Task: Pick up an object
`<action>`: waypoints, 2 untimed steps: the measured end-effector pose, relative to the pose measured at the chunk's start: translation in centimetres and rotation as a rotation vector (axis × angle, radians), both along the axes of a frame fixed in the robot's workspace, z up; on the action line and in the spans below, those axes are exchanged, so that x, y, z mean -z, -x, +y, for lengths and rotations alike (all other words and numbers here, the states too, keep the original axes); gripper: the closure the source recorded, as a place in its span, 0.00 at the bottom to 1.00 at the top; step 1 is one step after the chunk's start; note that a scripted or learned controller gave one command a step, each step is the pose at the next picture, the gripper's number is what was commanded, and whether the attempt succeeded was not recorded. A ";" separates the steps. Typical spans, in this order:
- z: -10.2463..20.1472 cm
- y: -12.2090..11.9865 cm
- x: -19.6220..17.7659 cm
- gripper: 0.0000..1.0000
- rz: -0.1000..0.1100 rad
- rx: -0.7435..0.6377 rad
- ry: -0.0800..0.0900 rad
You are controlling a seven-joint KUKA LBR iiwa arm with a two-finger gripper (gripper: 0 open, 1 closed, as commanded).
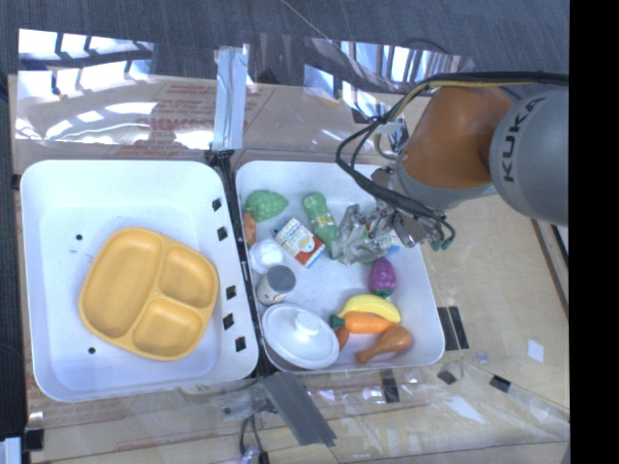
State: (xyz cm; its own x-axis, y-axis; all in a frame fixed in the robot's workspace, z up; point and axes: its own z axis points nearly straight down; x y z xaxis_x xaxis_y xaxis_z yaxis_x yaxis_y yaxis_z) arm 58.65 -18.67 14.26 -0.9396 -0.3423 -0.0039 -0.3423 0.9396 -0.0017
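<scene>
Gripper (363, 235): low in right bin (418, 303), blurred; grip state cannot tell.
Carrot (366, 323): at 6 o'clock, partly under banana (369, 306).

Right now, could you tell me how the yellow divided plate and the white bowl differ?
The yellow divided plate is yellow, wide and flat, split into three compartments; the white bowl is white, round and smaller. The plate lies alone in the left bin, while the bowl sits in the right bin, crowded beside a carrot and a banana. Both are dishes, resting flat.
</scene>
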 end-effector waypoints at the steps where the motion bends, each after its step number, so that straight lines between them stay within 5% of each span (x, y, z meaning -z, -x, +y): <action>1: 2.7 -7.2 -1.9 1.00 -0.002 0.062 0.000; 2: 5.3 2.8 1.9 1.00 0.007 0.170 -0.002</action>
